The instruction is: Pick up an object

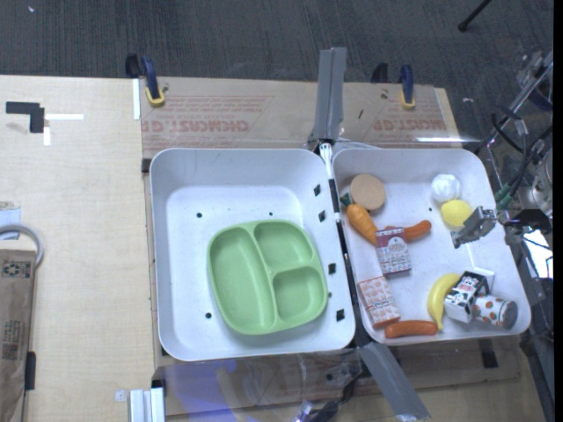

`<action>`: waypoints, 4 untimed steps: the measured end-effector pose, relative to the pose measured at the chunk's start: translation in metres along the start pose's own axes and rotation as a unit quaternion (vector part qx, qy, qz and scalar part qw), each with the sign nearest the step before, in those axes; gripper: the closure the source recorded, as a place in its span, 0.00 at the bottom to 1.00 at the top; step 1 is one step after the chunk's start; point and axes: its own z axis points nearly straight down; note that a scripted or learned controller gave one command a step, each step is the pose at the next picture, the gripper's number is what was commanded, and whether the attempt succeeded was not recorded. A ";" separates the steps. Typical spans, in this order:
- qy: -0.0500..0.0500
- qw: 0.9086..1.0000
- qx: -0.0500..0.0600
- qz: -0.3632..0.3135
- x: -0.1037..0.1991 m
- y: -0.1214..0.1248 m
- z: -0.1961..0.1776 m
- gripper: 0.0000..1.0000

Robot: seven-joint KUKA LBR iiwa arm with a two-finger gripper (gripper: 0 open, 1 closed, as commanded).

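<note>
Objects for the pick all lie in your right bin, and the gripper hangs at that bin's right side, low over bare floor between the yellow lemon and the milk carton. You cannot tell whether the claw is open or closed; it is small and partly blurred against the white, and nothing is visibly between its parts.

Watch the crowding nearest you. The spotted cup, the milk carton and the banana touch one another in the near right corner, so a descent there would likely catch two things at once or nudge one against the wall. The lower sausage lies right at the near rim, beside the flat snack box; flat boxes give fingers little to close on.

Farther in, a second small box touches the upper sausage and the carrot, which leans on the divider side. A round brown bun and a white ball sit toward the far wall; round shapes may roll out of a pinch.

Your left bin holds one green divided plate, its three compartments bare.
</note>
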 end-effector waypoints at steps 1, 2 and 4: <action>0.001 0.989 0.001 -0.148 0.047 0.017 0.095 0.00; 0.001 0.985 0.000 -0.172 -0.016 -0.002 0.179 0.00; 0.000 0.978 -0.001 -0.210 0.048 -0.001 0.071 1.00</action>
